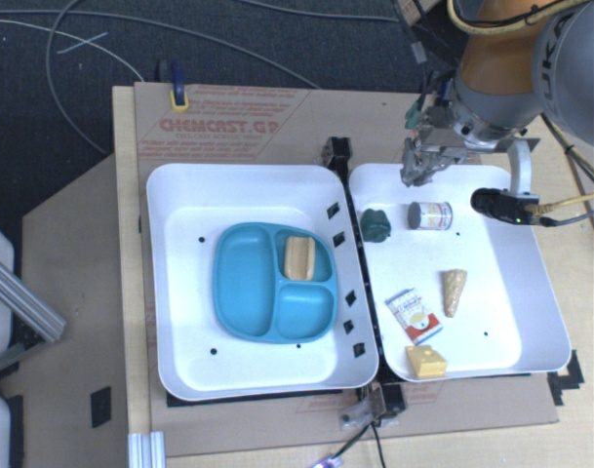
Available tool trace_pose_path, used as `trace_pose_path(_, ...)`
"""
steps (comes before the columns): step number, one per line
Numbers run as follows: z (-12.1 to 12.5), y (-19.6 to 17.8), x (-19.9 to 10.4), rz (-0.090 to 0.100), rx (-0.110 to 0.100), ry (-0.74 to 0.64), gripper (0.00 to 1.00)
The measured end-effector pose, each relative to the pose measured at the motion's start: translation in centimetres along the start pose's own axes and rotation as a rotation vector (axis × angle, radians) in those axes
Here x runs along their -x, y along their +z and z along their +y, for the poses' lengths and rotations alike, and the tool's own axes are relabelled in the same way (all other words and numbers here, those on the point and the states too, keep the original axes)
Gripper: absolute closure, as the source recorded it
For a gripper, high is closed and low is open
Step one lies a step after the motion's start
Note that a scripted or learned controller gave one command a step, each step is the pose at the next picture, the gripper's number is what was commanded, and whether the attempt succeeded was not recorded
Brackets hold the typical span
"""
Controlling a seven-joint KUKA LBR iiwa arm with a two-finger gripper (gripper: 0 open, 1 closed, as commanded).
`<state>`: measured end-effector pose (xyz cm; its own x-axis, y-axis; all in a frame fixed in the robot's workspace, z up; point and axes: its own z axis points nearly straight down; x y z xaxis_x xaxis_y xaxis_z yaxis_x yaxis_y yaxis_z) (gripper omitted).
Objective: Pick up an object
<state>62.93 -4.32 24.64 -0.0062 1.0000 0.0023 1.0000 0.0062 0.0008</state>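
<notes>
Tool (416, 171) hangs over the far edge of the right bin (511, 349); whether it is wide or narrow cannot be told from this slant, and nothing shows in it. Nearest candidate: small jar (430, 215), lying on its side just toward the camera from the tool, long axis left-right. Clear body, pale label, dark cap end. Green lump (376, 224) sits just left of the jar. Cone (454, 292), packet (414, 316) and yellow block (427, 362) lie nearer the camera. Left bin holds a blue plate (248, 291).

My bench (228, 105) is a light brown board with red letters. Under it is dark carpet (53, 96), with thin grey wires (82, 37) across it.
</notes>
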Motion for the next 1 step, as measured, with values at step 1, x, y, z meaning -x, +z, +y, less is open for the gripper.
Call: trace_pose_path(1, 0.27, -0.66, -5.32, 0.0, 0.001, 0.0, 1.0)
